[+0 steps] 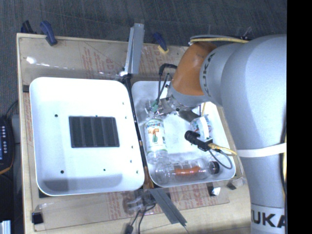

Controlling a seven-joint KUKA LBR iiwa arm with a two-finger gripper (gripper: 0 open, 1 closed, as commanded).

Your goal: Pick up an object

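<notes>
Bottles crowd the right bin (222, 126): a clear one with a red label (187, 169) lies along the near wall, another with an orange-green label (155, 138) points away behind it. Beyond, the gripper (163, 106) hovers by that bottle's cap, its grip impossible to judge, and slick round plastic could roll free.

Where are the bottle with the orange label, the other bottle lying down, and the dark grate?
Labelled bottle (155, 136), camera view, on its label.
Lying bottle (185, 170), camera view, on its middle.
Dark grate (94, 131), camera view, on its centre.
</notes>
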